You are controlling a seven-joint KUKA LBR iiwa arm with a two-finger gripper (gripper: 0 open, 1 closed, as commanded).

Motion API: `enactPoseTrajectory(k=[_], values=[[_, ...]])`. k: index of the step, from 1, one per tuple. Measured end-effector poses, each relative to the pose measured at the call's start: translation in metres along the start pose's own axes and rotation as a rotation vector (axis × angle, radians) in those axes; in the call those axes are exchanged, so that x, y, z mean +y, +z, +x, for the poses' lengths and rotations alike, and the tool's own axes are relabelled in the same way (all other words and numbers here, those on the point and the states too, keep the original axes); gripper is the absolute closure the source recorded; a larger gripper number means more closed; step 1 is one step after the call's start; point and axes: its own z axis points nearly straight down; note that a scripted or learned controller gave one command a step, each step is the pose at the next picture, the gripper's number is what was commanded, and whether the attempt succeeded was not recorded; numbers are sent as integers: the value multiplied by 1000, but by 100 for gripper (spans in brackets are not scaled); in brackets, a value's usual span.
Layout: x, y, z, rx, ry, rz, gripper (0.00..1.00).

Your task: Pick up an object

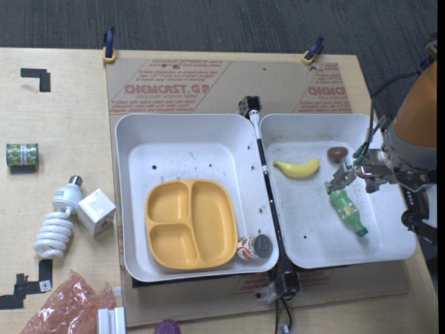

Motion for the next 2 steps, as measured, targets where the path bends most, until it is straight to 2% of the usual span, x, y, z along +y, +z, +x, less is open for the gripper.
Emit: enactPoseTrajectory(k=[1,2], values=[[-23,118,-1,0,2,-1,0],[-21,108,-2,0,4,-3,100]])
